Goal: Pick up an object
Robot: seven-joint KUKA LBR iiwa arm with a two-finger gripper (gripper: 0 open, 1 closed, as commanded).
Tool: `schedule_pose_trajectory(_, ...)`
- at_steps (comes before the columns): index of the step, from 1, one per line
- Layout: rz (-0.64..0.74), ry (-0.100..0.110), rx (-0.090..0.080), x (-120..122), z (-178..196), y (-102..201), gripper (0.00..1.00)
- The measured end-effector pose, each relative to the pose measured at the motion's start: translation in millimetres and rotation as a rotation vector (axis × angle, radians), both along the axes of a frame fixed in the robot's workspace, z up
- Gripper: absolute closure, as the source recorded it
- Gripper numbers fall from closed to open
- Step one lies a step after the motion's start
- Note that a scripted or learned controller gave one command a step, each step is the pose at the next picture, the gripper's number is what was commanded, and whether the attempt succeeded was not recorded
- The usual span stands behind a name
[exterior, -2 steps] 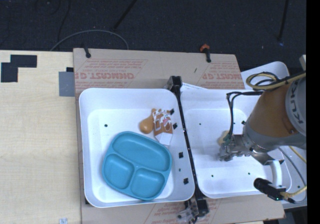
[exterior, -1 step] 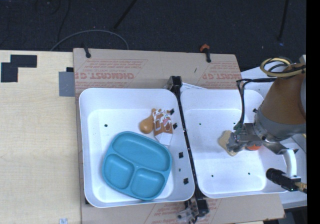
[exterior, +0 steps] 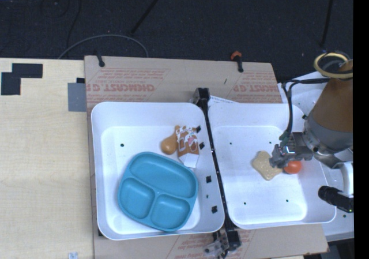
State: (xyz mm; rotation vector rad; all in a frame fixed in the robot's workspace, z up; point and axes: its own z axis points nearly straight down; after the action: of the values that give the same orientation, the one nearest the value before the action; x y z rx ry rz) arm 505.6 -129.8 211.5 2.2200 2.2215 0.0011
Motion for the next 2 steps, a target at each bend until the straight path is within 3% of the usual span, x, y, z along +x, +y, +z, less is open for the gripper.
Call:
schedule_pose_trajectory(1,0.000,0.000,0.000,1,37,-1,1.00)
schedule_pose_trajectory(2,0.005,0.003,0.002,10,42,55,1.00)
